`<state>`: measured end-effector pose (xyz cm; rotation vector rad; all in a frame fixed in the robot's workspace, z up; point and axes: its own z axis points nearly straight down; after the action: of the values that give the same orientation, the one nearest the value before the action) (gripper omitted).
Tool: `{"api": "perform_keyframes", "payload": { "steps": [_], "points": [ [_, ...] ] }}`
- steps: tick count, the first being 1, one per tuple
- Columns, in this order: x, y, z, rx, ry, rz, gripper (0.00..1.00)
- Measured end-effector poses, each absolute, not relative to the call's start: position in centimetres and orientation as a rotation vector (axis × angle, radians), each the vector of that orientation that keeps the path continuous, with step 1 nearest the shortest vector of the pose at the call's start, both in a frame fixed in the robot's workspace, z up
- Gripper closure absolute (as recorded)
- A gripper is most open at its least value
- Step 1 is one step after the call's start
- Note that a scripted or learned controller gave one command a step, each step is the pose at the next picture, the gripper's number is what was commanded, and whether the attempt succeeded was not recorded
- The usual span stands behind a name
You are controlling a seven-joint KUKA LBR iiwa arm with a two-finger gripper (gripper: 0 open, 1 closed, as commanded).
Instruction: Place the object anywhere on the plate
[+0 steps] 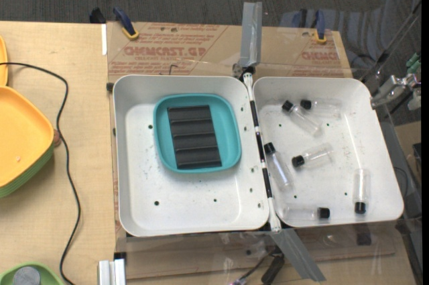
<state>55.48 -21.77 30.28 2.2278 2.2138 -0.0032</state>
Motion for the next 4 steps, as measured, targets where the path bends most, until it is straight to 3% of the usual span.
{"api": "perform_keyframes", "payload": {
  "steps": [1,2,4],
  "points": [
    [57.0,-21.4,44.0,2.15,2.291,-0.004,0.0],
    [53.5,-22.2,44.0,2.313,2.129,-0.006,0.0],
    [51.6,-21.5,44.0,2.622,1.734,-0.007,0.0]
  ]
}}
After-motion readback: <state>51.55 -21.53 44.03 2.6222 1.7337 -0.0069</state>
